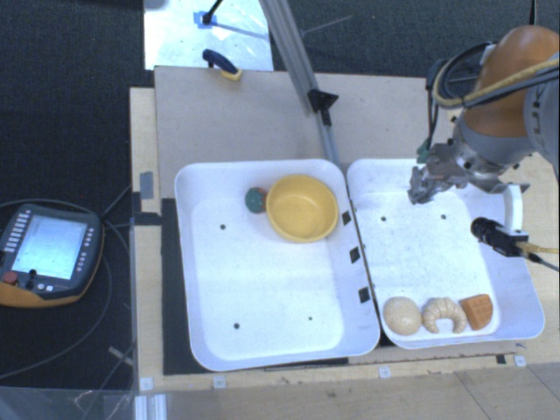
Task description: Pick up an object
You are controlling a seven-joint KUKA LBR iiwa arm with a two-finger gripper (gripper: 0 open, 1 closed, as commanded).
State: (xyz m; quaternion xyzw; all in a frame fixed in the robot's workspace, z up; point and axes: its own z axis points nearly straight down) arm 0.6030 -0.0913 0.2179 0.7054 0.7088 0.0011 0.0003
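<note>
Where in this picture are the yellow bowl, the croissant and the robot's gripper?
yellow bowl [302,206]: camera view, on the bowl's inner bottom.
croissant [444,314]: camera view, on the middle of its curved body.
gripper [422,191]: camera view, at the lower tip of the dark metal fingers.

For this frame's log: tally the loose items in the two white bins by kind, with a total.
Yellow bowl: 1, left bin
Small dark green ball beside the bowl: 1, left bin
Pale round bread roll: 1, right bin
Croissant-shaped piece: 1, right bin
Orange-brown toast-like piece: 1, right bin
Total: 5
</note>
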